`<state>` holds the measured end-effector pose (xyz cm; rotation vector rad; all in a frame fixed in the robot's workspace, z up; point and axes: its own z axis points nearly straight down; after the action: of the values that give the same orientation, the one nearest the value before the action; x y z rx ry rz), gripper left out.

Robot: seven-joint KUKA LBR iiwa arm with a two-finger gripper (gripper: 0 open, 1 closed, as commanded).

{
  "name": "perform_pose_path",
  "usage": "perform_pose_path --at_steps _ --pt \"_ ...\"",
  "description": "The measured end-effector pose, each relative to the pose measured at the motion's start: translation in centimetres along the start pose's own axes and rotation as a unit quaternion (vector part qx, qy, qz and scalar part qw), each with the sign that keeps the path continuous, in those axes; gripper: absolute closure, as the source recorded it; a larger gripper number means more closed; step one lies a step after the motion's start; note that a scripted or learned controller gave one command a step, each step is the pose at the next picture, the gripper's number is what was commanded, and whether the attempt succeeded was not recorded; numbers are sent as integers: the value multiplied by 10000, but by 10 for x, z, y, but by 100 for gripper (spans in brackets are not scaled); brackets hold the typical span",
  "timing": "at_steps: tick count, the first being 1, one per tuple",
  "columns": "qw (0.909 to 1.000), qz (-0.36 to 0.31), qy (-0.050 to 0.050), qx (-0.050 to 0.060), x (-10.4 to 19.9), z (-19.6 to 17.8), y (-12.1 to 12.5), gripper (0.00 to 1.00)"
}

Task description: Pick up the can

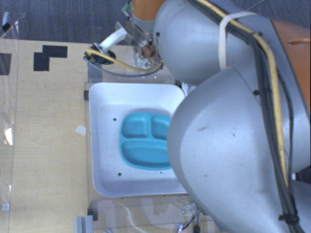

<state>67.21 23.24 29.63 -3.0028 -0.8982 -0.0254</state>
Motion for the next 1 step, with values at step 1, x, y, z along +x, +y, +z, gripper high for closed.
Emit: perform_pose_path --at_steps 1 --pt "10000 8 27 6 1 -12 2 100"
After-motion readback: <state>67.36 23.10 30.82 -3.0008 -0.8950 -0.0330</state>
